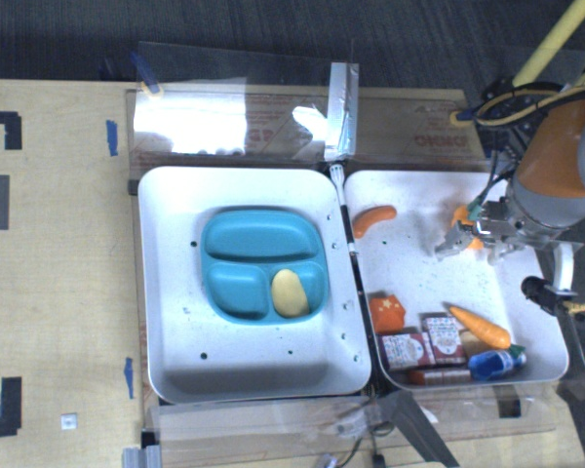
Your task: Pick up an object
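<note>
A cluster of items lines the near edge of the right-hand bin point(556, 354): a blue bottle point(494, 363) lying on its side, a carrot point(480, 327) resting just above it, two small printed packets point(422, 343) side by side, and a red-orange object point(387, 313) next to them. All of this sits nearer the camera than the gripper point(471, 236), well apart from its fingers.

In the left-hand bin point(166, 261), a blue divided tray point(263, 261) holds a pale yellow, egg-shaped item point(290, 292) in its near right compartment, far to the side of the fingers across the wall between the two bins.

The grey arm point(556, 178) with its orange band reaches in over the right-hand bin, its gripper hanging low above the bin's far half. A small orange piece point(464, 218) shows right at the gripper, touching or just behind it; whether it sits between the fingers cannot be told, nor whether the fingers are spread or closed.

An orange sausage-shaped object point(373, 218) lies on the white floor at about the same depth as the fingers, off to their side toward the dividing wall.

Beyond the bins, a clear plastic sheet point(234, 115) with a taped strip stands behind the left-hand bin.
</note>
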